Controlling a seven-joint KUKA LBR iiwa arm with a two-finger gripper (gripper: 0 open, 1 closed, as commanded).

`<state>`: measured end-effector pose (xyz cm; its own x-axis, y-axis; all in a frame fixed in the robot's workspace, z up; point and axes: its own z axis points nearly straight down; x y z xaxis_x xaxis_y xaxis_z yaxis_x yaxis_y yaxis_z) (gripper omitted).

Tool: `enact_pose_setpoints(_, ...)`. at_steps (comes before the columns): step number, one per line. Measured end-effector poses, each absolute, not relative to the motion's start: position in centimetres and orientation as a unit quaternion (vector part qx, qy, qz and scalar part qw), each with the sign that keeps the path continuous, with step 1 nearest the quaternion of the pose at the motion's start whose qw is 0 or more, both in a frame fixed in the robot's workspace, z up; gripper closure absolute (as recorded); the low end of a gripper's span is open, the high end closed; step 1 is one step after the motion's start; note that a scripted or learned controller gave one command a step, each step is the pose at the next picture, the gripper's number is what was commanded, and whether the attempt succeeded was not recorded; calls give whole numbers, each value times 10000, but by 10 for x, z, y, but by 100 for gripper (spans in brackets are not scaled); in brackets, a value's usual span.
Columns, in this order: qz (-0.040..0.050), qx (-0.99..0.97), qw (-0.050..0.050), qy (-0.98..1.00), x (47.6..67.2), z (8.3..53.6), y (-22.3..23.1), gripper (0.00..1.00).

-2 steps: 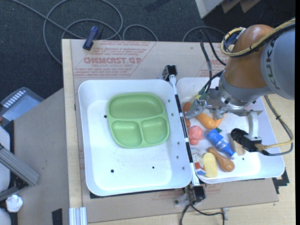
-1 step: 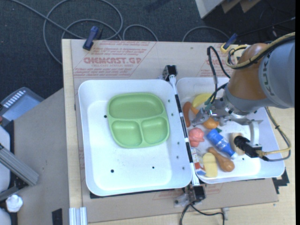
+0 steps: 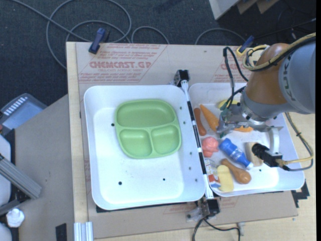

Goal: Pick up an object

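**Right bin: arm over mixed items**

In the right bin (image 3: 286,182): carrot (image 3: 209,117), pink piece (image 3: 210,145), blue bottle (image 3: 234,152), brown piece (image 3: 236,170), yellow piece (image 3: 225,179). Gripper (image 3: 226,124) low among them, beside the carrot; finger state cannot be told. Left bin (image 3: 100,185): green divided plate (image 3: 148,128).

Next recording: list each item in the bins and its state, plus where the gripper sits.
Green divided plate: flat in the left bin.
Carrot: lying in the right bin.
Pink ball: resting loose.
Blue bottle: on its side.
Gripper: low over the right bin beside the carrot.
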<state>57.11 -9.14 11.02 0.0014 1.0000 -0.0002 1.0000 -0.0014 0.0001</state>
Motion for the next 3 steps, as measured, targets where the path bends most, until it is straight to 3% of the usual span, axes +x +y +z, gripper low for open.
enact_pose_setpoints(1, -1, 7076, 0, 7066, 571, 110, -91, 0)
enact_pose_setpoints(2, 3, 7071, 6, 7071, 600, 84, -94, 0)
enact_pose_setpoints(3, 8, 7074, 16, 7068, 600, 95, -94, 100)
